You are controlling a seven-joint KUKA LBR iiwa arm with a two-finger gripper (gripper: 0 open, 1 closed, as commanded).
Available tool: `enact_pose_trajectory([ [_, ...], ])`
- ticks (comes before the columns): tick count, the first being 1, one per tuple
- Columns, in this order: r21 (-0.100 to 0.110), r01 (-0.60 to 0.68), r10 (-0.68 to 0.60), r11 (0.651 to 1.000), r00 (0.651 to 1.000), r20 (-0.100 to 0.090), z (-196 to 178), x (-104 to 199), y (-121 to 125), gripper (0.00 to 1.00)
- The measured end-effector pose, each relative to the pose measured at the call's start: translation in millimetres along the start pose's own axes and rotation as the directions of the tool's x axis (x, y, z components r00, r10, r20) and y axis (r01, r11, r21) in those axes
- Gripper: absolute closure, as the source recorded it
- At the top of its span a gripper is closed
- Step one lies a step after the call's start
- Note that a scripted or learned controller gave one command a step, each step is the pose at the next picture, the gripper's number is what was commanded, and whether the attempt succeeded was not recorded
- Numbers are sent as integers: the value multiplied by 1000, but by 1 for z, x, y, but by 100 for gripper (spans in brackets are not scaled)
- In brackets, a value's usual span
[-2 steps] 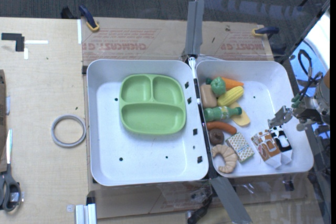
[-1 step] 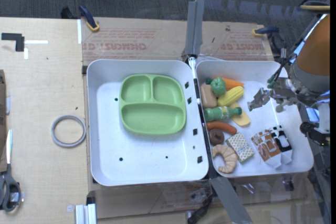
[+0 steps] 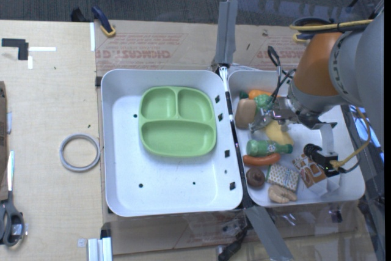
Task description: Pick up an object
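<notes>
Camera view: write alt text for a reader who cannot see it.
A grey and orange robot arm lowers its end effector into the right bin of toy food, by a yellow piece. The left bin holds a green divided plate.

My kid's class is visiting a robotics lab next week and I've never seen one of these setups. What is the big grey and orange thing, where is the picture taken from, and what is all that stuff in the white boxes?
The grey and orange thing is a robot arm, reaching in from the right. The camera sits above the bench and looks down at a slant.

On the bench are two shallow white bins. The left bin has a green divided plate in it. The right bin holds a pile of toy food, such as a yellow banana and a red sausage.

At the arm's tip is its gripper, low over that pile. From this angle I cannot tell whether it holds anything.

Beside the bins lie a tape ring and scissors.
</notes>
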State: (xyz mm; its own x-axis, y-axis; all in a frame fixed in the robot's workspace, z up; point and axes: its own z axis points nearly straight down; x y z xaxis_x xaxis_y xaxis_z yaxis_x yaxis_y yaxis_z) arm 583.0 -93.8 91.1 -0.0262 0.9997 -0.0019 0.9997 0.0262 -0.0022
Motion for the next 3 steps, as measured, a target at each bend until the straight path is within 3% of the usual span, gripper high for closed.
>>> enact_pose_trajectory([
  [1, 1, -1, 1, 1000, 1000, 1, -9, -1, 0, 100],
  [2, 1, -1, 1, 1000, 1000, 1, -9, -1, 0, 0],
  [3, -3, 123, -123, 992, 992, 1, -51, -67, -6, 0],
])
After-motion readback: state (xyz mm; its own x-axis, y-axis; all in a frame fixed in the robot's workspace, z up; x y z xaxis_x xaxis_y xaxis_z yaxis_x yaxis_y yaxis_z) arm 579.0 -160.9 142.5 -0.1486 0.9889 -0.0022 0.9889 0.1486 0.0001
